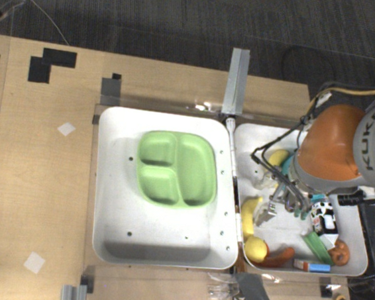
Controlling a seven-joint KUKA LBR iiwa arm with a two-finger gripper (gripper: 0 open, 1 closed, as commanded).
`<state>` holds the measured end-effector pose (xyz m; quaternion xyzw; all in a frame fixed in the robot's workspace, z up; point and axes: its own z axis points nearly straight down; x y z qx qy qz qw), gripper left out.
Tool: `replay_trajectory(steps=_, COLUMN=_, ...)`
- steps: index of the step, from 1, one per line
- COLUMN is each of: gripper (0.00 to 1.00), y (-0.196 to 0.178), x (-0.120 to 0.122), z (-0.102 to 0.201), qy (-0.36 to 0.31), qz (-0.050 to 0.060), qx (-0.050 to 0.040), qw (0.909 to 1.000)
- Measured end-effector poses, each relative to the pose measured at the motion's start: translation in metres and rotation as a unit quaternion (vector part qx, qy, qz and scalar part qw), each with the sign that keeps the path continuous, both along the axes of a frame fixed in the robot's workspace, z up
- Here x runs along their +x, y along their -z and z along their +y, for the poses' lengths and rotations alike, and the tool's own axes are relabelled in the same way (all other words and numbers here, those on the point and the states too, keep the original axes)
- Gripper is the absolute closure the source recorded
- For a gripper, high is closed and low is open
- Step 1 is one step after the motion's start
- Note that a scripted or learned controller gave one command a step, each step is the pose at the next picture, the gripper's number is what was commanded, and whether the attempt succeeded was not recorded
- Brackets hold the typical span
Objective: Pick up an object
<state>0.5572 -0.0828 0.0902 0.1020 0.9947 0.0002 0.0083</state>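
Observation:
My gripper (269, 213) hangs low over the right bin (361, 259), below the orange band of the arm (331, 146). It sits just right of a banana (249, 214) and above a yellow lemon (255, 248). A brown sausage-like toy (281, 256) lies beside the lemon. Further right are a green block (314, 246), a black-and-white carton (325, 218), a small orange fruit (340, 252) and a blue-and-orange bar (311, 266). Another yellow piece (278, 157) peeks out under the arm.
The left bin (115, 172) holds a green divided tray (175, 168). A grey post (236, 81) stands behind the wall between the two bins. The arm covers the back of the right bin.

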Motion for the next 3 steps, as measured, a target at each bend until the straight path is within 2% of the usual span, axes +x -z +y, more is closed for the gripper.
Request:
replay_trajectory(steps=1, gripper=0.00, y=-0.004, x=0.082, z=-0.022, qy=-0.055, qz=0.003, qx=-0.0004, qw=0.9985)
replay_trajectory(steps=2, gripper=0.00, y=0.001, x=0.048, z=-0.026, qy=-0.026, qz=0.002, qx=0.0005, qw=0.9997)
replay_trajectory(steps=3, gripper=0.00, y=0.000, x=-0.004, z=-0.055, qy=0.020, qz=0.002, qx=0.0008, qw=0.9998)
